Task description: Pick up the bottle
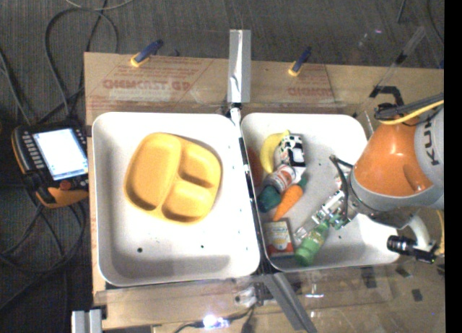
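Low in the right bin [361, 248], toward the frame's lower right, the gripper [330, 214] sits just above the green plastic bottle [310, 243], touching or nearly so; whether it is parted or clamped I cannot tell. Leftward lie an orange toy carrot [286, 200] and a yellow banana [270, 148], crowded aside. Further left, a yellow compartment tray [173, 176] rests alone.

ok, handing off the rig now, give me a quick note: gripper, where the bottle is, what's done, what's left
Gripper: over the right bin, above the green bottle's top end; whether it has a grip is unclear.
Bottle: lying on its side near the right bin's front edge, next to a small carton. Carrot and other toys sit behind it.
Left bin: holds a yellow tray.
Done: arm is at the bottle.
Left: confirm the grasp, lift the bottle.
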`<state>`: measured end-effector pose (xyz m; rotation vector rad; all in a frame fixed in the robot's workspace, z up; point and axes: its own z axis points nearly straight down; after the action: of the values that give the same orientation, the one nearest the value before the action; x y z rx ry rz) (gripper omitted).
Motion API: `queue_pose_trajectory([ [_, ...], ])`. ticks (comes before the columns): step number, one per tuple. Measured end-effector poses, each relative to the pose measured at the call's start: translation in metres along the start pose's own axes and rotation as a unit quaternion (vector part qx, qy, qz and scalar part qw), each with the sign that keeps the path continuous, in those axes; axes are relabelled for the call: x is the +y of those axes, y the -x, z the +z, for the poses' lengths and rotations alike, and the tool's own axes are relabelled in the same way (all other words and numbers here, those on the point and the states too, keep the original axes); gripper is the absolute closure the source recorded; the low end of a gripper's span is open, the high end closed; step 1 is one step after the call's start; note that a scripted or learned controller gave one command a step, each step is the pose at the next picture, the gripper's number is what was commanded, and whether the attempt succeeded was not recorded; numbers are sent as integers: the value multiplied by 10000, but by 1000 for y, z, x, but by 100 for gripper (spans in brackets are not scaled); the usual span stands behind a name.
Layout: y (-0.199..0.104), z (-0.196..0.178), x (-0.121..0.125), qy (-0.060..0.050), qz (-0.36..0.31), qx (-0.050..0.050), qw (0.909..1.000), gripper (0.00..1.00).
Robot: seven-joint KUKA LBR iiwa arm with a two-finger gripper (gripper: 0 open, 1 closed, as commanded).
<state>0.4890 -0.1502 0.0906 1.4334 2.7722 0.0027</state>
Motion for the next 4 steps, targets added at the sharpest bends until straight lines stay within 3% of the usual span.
queue_pose_trajectory([
  [1, -12, -154, 7, -49, -143, 90, 9998, 0],
  [2, -13, -163, 9, -39, -156, 95, 9998, 100],
  [3, -36, -145, 23, -52, -897, 95, 9959, 100],
  [4, -37, -75, 21, -62, 176, 107, 9998, 100],
])
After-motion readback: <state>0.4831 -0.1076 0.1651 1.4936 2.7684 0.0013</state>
